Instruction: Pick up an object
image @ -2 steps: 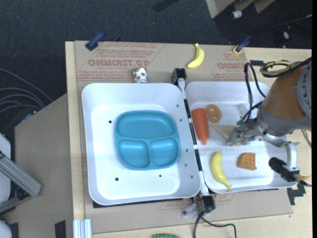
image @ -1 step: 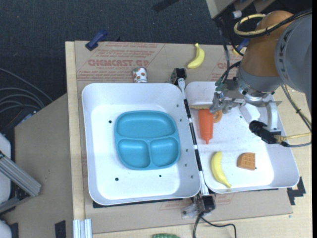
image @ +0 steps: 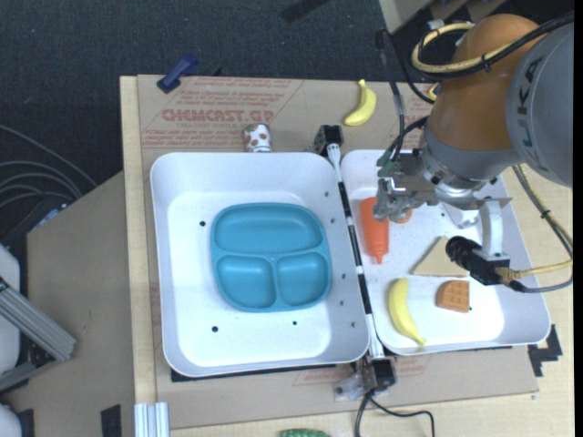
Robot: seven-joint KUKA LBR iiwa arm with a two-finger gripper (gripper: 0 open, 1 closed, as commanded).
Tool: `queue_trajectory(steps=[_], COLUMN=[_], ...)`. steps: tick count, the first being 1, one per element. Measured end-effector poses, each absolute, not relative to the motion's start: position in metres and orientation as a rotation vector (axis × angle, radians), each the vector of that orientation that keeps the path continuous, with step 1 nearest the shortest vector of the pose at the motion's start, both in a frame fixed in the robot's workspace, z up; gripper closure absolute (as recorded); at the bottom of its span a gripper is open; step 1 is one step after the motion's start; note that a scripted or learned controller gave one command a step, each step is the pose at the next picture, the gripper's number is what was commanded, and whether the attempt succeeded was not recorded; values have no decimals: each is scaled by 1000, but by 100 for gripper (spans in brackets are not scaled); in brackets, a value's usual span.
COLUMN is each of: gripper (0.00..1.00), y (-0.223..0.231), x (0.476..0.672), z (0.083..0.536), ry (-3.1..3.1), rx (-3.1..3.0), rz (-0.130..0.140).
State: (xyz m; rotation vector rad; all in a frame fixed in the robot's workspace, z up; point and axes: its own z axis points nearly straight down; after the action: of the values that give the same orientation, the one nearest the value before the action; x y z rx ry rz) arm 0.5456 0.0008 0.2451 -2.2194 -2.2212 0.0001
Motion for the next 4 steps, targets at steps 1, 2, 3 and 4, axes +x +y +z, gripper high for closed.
queue_trajectory(steps=[1,2,3,4], gripper=[0,0,0,100], y=[0,-100,-128,-127], x=[545,544,583,584], z=[245,172,88,99], ry=[-2222,-2220,-2220,-2222], rx=[-2219,-2221,-2221,-2222], rz=[2,2,2,0])
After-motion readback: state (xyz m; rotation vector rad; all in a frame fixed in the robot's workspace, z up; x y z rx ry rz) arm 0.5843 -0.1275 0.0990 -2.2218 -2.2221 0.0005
